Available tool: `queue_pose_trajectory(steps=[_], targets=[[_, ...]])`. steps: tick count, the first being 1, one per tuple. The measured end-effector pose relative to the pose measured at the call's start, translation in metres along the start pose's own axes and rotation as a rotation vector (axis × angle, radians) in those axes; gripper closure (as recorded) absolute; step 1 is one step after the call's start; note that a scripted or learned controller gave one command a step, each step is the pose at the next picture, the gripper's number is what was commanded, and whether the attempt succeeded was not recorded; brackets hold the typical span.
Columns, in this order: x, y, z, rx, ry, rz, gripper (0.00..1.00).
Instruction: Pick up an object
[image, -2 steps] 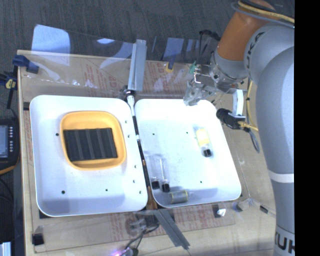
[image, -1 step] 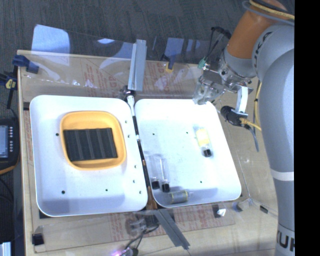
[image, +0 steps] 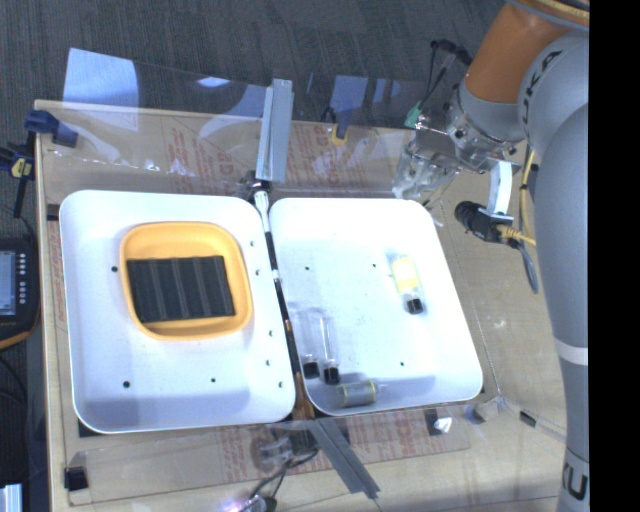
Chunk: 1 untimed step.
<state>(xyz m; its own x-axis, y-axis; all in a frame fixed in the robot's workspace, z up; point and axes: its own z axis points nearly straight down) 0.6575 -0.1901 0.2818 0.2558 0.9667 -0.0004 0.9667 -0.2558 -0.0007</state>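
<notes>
The gripper (image: 418, 180) hangs above the right bin's (image: 440, 372) far rim, its finger state impossible to tell, well apart from the yellow-and-black piece (image: 407, 281), the clear vials (image: 318, 343) and, leftward, the orange tray (image: 184, 280).

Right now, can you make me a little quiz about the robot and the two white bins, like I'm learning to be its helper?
1. True or false: the orange tray lies in the left bin.
2. Which bin holds the small yellow block?
A. the left bin
B. the right bin
C. neither
3. Fill in the missing word: the claw hangs above the far ____ corner of the right bin.

Key:
1. True. The tray has a dark ridged insert.
2. B. The block lies beside a small black piece.
3. Right. It is above the bin's rim, apart from the things inside.
</notes>
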Motion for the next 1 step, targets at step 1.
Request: queue_pose_trajectory(steps=[1], targets=[[-0.0111,-0.0103,0.0262,0.004,-0.001,0.008,1.00]])
